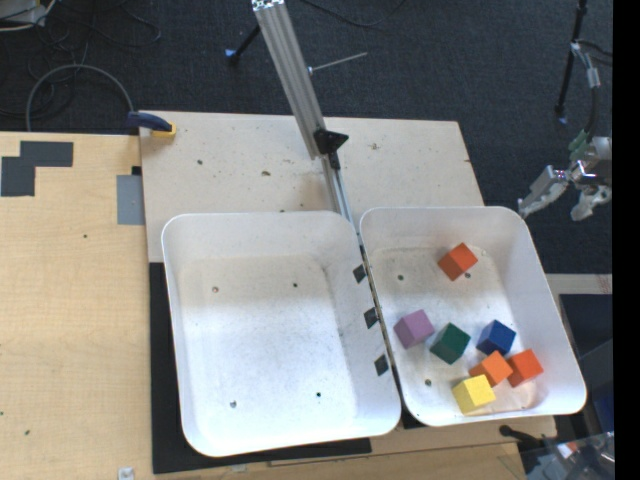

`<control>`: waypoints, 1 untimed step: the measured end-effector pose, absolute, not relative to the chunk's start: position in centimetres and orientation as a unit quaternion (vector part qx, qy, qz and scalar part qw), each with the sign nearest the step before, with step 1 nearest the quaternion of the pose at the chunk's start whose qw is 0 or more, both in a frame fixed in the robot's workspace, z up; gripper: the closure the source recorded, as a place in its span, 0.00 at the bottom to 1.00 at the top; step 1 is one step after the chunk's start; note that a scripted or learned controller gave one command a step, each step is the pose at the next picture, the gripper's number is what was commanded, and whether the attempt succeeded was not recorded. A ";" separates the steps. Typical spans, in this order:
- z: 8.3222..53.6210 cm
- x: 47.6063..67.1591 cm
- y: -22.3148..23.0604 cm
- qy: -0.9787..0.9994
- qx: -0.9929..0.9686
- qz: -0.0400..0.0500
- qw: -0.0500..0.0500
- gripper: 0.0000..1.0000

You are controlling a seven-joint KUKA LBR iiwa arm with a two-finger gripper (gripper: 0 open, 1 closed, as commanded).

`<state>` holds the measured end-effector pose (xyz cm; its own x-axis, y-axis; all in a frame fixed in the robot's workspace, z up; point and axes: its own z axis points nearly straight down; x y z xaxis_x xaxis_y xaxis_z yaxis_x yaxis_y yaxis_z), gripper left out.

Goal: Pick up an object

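A small black-and-white checkered tag (268,1) caps the slanted aluminium rail (296,78), which runs down to the seam between the two bins, and three small black tabs (370,317) sit along that seam; none of them carries lettering that can be read. The gripper (565,188) hangs over the dark floor just past the upper right corner of the right bin (560,313), apart from every cube, and whether it is apart or together cannot be told from this angle. All the cubes lie in the right bin. One orange cube (458,261) sits alone in the upper part with open white floor on every side, well clear of the walls. The rest crowd the lower half: a purple cube (414,327) near the seam-side wall, a green cube (450,343) just beside it, a blue cube (496,337) to the right of the green, then a second orange cube (495,368) touching a red-orange cube (525,366), and a yellow cube (473,392) close to the near rim. The left bin (200,268) shows a wide speckled white floor. Both bins rest on the pale tabletop (410,158), where a blue clamp (150,122) grips the far left corner
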<state>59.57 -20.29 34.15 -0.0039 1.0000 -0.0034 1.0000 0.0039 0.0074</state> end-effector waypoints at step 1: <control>54.5 54.9 -17.5 0.708 0.706 0.002 0.003 0.00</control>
<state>54.86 -17.52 54.54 -0.0024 1.0000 -0.0020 1.0000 0.0024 0.0067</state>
